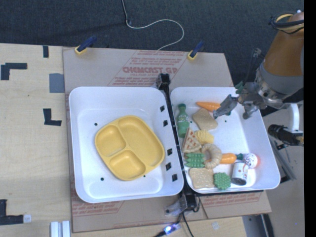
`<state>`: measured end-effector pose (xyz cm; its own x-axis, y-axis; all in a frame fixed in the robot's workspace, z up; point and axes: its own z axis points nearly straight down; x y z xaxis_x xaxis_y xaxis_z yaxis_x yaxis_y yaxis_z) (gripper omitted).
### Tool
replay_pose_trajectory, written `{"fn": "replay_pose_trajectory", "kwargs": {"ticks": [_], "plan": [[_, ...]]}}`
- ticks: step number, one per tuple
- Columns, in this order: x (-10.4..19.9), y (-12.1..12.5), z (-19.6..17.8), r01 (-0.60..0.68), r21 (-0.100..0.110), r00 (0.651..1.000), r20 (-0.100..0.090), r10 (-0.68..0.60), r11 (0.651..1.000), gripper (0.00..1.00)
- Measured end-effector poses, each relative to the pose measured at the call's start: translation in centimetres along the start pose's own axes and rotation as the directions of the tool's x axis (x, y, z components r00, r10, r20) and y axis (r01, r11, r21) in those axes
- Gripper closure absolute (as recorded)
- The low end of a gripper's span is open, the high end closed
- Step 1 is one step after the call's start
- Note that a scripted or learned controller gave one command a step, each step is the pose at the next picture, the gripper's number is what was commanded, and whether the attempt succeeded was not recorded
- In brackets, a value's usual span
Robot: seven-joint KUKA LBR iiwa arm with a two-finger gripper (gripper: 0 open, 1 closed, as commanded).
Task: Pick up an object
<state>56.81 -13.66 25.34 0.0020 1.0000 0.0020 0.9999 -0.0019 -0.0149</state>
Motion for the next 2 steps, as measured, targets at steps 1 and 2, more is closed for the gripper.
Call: {"fn": "replay_pose_trajectory", "kwargs": {"ticks": [1,2], "plan": [[0.0,0.2,-0.6,0.003,-0.011,1.000,0.002,-0.003,1.000,0.00],[0.1,1.2,4.7,0.004,-0.006,1.000,0.001,-0.004,1.000,0.00]]}}
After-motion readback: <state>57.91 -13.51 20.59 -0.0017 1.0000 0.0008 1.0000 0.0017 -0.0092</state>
